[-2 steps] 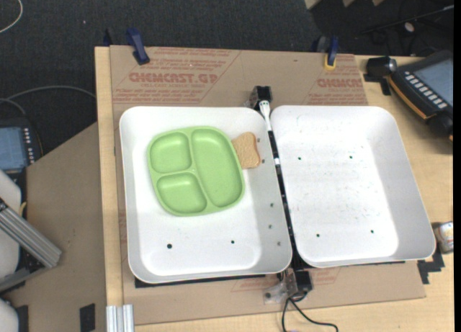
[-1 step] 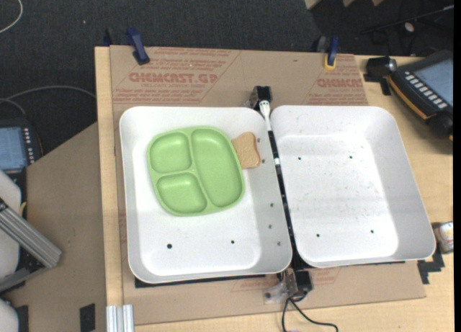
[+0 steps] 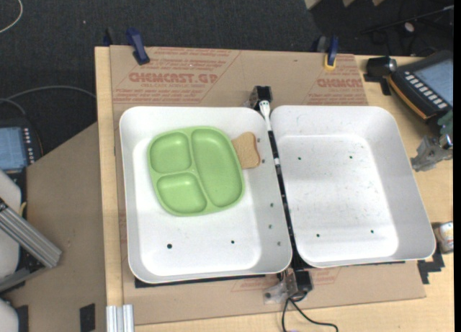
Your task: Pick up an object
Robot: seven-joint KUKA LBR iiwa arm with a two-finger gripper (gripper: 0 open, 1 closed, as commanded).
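My gripper (image 3: 431, 152) sits at the right edge of the scene, just beyond the right rim of the right bin (image 3: 403, 179), and I cannot tell whether it stands wide or narrow; nothing shows in it. What I could pick lies in the left bin (image 3: 144, 244): a green divided plate (image 3: 195, 171) in its far half, and a tan flat piece (image 3: 248, 150) touching the plate's right rim, close to the wall between the bins. Both bins rest on a brown board (image 3: 180, 78).
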